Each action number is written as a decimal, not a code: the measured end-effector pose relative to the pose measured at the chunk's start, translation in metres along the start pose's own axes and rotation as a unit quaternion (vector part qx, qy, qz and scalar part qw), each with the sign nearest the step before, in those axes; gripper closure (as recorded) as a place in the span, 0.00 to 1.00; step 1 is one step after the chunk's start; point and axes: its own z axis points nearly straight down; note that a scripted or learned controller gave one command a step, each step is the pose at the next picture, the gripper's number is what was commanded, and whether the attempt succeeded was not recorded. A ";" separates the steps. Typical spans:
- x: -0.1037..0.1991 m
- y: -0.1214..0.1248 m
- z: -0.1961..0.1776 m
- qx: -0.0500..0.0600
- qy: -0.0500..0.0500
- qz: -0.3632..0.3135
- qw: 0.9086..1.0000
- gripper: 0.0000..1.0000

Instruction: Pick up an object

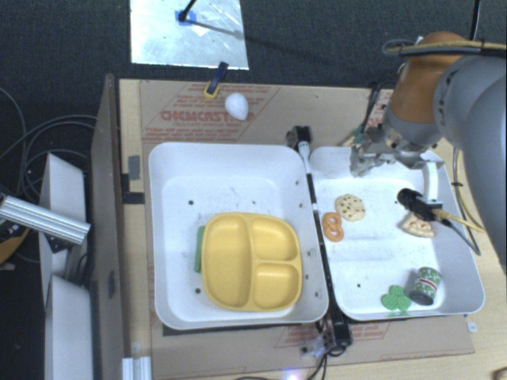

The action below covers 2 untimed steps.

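Jaws first: my gripper (363, 163) hangs over the far left corner of the right shallow white bin (467, 291), and I cannot tell whether it is open or closed (the slant hides that). Nearest to me in that bin lies a round speckled tan cookie (349, 207), with an orange pretzel (332, 227) just beside it. A tan triangular slice (417, 226) lies to the right, and a green-and-white can (426, 285) and a green clover-shaped piece (394, 298) lie at the near edge. The left white bin (170, 172) holds a yellow divided plastic plate (252, 260).
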 end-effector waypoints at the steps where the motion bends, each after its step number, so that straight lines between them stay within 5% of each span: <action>1: 0.000 0.001 -0.011 -0.002 0.000 -0.001 1.000 1.00; 2: 0.000 0.001 -0.011 -0.001 0.000 -0.001 1.000 0.00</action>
